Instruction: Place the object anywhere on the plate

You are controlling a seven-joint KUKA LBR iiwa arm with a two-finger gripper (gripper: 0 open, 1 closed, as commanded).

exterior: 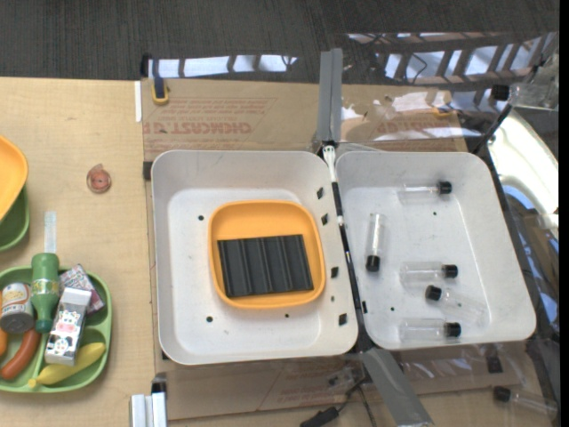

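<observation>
Camera view: the clear, black-capped vial (374, 237) looks light, slick and breakable; grasp it mid-barrel, across its width, for the orange plate (265, 217).

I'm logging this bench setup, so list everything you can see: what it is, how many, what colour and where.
white bins: two, white, side by side mid-bench
plate: one, orange-yellow with a dark ribbed centre, in the left bin
vials: five, clear with black caps, lying scattered in the right bin
green tray: one, at the lower left, holding toy food, a green bottle, a small can and a white carton
bowl: one, yellow over green, at the left edge
small disc: one, pinkish, on the wooden bench left of the bins
cardboard sheet: one, brown, under the bins
</observation>
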